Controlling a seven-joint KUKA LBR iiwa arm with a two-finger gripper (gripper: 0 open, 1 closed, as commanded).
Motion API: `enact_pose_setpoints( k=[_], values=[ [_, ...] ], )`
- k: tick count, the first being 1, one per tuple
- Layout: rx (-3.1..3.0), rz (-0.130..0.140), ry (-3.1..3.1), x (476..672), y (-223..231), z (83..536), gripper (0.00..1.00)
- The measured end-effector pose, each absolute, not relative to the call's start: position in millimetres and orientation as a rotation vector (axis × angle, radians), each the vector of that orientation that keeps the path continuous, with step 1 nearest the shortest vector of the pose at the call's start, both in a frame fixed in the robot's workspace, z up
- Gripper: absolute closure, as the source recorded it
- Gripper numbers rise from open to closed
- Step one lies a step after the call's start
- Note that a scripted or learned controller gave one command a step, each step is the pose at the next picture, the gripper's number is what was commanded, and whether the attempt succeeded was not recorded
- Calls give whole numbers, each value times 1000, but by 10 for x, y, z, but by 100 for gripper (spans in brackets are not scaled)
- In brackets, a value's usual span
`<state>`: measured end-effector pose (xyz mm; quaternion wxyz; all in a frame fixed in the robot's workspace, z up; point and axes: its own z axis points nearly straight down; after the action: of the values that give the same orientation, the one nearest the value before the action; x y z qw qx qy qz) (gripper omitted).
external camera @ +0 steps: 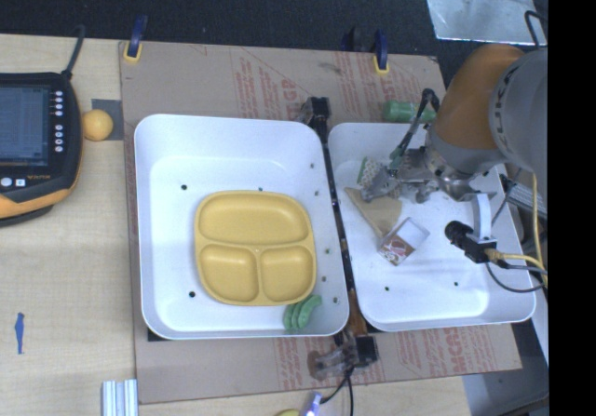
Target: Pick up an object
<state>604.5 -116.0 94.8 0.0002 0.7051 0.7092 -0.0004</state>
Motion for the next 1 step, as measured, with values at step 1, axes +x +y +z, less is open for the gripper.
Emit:
enact_pose_setpoints(
  k=[1],
  values=[
    [2220,-1,2225,6547,-1096,924,0]
  ],
)
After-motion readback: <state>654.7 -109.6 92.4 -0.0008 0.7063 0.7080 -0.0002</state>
